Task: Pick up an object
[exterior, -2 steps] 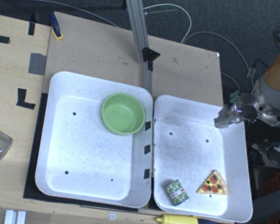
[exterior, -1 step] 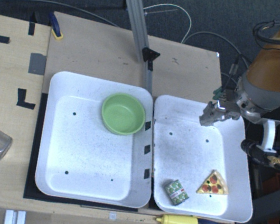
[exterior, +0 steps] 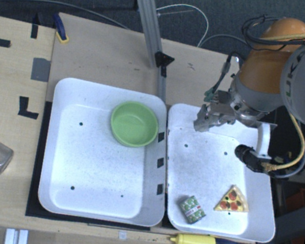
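Gripper (exterior: 206,121), nothing between fingers, open-or-closed state unclear to me, hovers over right bin (exterior: 255,236) far corner. Approach step. Next: I descend toward green packet (exterior: 192,209), well below-near.

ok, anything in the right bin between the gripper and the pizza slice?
Nothing visible. The gripper hangs over the right bin's far end; bare floor runs from there to the pizza slice. The green packet lies left of that line.
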